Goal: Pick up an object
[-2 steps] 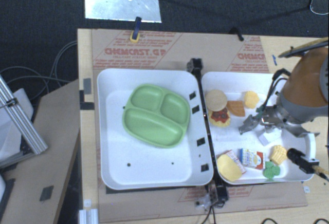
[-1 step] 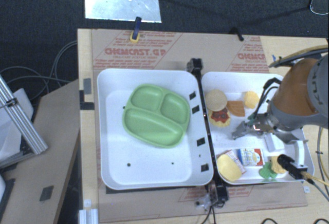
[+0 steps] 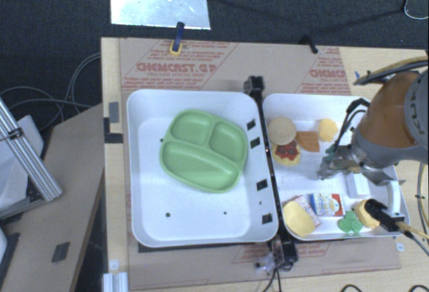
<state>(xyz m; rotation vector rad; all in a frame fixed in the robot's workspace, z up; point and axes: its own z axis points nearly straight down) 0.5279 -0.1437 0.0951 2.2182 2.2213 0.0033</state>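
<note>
Approach step: gripper (image 3: 330,167) low in the right bin (image 3: 305,191), nothing visibly held, open/closed I can't tell; nearest toy burger (image 3: 283,140) lies just left, so next: centre, descend, close.

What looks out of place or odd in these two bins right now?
Nothing looks spilled or broken. The green plate lies flat in the left bin, turned at a slant to the bin's walls. The toy foods, among them a burger, lie scattered in the right bin, where the gripper is low.
</note>
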